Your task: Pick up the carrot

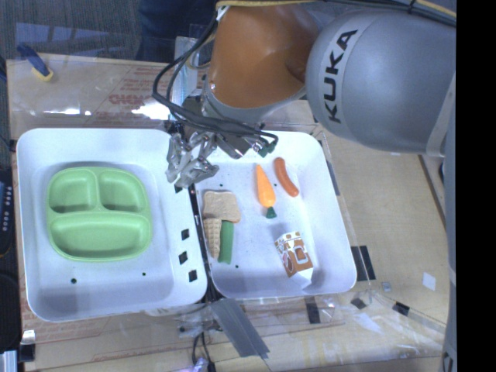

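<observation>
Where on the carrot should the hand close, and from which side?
Probably across the orange body of the carrot, near mid-length, coming straight down. It lies flat and lengthwise, green tip toward the camera, with bare bin floor on both flanks; the sausage lies apart.

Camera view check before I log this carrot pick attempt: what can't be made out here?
- Metal two-finger gripper: a blurred tangle of metal and cables over the bins' shared rim; open or shut is unclear.
- Right shallow white bin: its far edge is hidden by the grey and orange arm.
- Brown-and-white printed carton: lettering too small to read.
- Small orange carrot: fully visible, untouched.
</observation>
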Available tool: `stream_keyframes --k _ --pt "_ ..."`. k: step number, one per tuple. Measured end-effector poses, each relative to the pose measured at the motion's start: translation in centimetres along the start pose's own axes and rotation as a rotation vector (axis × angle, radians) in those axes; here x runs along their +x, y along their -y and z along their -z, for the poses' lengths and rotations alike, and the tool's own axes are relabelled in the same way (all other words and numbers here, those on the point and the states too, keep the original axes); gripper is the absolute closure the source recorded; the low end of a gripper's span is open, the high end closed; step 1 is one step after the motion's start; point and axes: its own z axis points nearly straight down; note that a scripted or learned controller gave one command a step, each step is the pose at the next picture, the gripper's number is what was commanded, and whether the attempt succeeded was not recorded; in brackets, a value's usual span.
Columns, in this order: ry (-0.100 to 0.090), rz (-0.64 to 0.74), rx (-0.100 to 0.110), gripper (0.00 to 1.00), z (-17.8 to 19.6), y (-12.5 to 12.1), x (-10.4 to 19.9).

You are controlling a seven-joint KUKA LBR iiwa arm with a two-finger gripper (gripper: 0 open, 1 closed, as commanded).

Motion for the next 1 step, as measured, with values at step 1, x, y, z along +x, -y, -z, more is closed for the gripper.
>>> stream_keyframes --k 1 --pt "-0.005 -0.327 -0.002 1.0 -2.83 -1.27 -0.53"
